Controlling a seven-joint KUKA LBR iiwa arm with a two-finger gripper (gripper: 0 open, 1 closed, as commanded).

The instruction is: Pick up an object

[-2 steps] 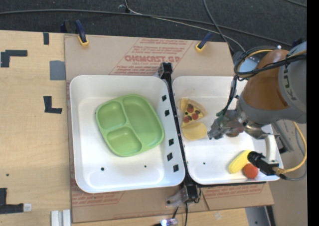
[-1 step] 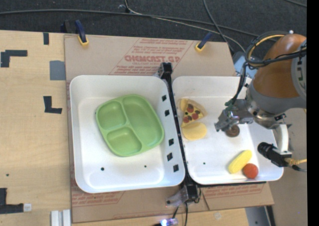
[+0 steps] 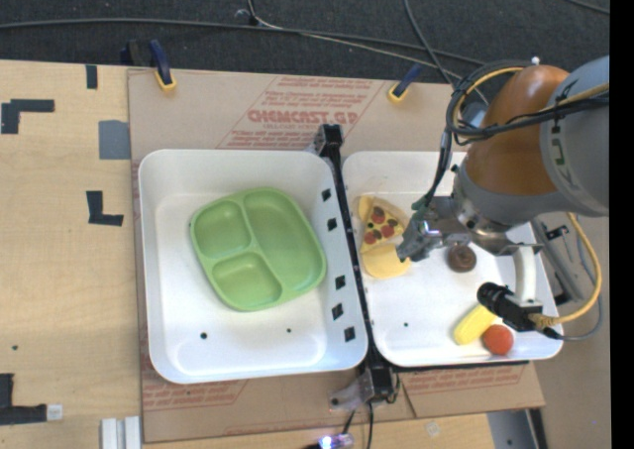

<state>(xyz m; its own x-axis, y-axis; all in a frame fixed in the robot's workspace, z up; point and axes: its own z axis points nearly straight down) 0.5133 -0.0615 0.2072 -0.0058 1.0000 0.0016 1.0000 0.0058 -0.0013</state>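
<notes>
Orange ball (image 3: pixel 498 339) front, hand (image 3: pixel 414 242) tilted over pizza slice (image 3: pixel 379 236)

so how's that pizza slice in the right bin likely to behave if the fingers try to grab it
The pizza slice lies flat on the floor of the right bin, so the gripper probably finds little edge to pinch. It looks thin and light, so a nudge would likely slide it rather than roll it. Its glossy yellow surface suggests stiff toy plastic, possibly slippery.
</notes>
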